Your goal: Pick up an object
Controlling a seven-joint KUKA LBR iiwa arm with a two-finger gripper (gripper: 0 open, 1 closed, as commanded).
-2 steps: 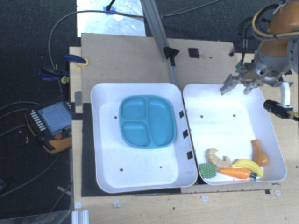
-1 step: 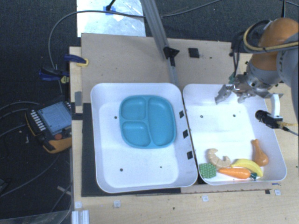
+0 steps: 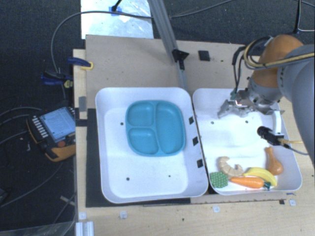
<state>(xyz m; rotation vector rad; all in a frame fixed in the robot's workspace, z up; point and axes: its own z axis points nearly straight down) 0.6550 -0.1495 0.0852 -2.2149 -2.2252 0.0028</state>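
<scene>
My jaws (image 3: 235, 108) hang spread, nothing between them, over the right bin's (image 3: 216, 132) far end. Targets sit at near edge: banana (image 3: 259, 173), carrot (image 3: 247, 182). Descend centred on carrot, avoid wall.

Even, fairly bright overhead light is washing the two shallow white plastic bins (image 3: 147, 191) nearly to glare. A shiny silver sheet (image 3: 115, 14) at top is reflecting patchily. Shadows are lying soft; fine detail is looking slightly grainy throughout.
</scene>
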